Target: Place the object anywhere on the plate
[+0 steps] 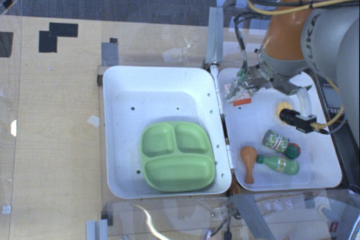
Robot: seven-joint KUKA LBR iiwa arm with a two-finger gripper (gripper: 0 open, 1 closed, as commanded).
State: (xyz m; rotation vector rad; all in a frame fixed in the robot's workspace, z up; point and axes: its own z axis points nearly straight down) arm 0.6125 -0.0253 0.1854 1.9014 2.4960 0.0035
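Arm (315,36) first: grey with an orange band, it reaches over the supply bin (323,149) so that the pincer (243,84) hangs at that bin's far corner, close to the wall shared with the plate bin (121,121). I read that pose as a try at picking something from the corner, not a carry.

The plate bin lies across the shared wall from the pincer. The green plate (169,174), with three compartments, sits toward its near side, well apart from the pincer. Nothing rests on it, so the placing is not yet done.

The task names no particular object, and every candidate lies in the supply bin. A green bottle (279,164) lies on its side, well apart from the pincer toward the near edge. A brown drumstick toy (247,161) lies by the bottle's cap. A small jar (279,142) lies just behind the bottle, somewhat nearer the pincer. Smallest is a red scrap (242,102) just beside the pincer, which is probably its target.

Whether the pincer is wide, narrow or holding anything, I cannot tell, because it shows as a pale tangle from above. I also cannot tell whether it touches the red scrap, which is too small to identify. The arm's base is cut off at the frame edge.
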